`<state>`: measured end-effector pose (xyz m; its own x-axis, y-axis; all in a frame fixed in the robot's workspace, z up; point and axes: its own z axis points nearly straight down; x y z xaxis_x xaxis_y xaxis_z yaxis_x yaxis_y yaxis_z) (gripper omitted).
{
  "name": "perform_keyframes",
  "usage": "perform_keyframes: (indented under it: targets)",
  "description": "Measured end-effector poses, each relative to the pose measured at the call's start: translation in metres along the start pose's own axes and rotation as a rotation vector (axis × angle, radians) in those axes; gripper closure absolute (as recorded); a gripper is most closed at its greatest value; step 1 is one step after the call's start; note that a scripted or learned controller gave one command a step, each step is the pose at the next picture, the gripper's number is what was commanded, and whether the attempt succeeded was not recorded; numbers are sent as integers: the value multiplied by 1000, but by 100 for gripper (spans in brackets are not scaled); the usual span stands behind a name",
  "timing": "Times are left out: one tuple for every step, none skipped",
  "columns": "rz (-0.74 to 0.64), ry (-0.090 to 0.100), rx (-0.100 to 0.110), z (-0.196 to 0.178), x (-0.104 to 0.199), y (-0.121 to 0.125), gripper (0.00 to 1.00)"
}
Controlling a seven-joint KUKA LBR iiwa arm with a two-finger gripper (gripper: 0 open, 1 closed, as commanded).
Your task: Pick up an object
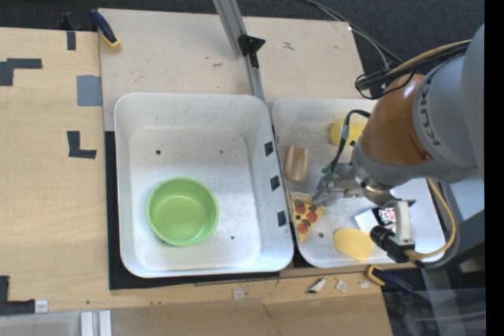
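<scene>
Light is even and fairly bright, apparently from overhead, with soft, short shadows. The two shallow white plastic bins (130,130) are nearly washed out, showing mild glare on their rims. The dark cloth at the top loses detail. The picture is low-resolution and slightly soft, so small items blur.

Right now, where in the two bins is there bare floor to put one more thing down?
The left bin has bare floor above and right of the green bowl. The right bin is crowded: brown block, pizza slice, two yellow items and the gripper.
</scene>
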<state>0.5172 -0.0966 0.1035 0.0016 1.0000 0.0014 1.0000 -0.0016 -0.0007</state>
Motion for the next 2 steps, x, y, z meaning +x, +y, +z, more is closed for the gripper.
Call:
perform_keyframes:
  targets:
    - [0,3,-11,-1,-2,7,0]
    - [-1,-2,-2,4,0,1,100]
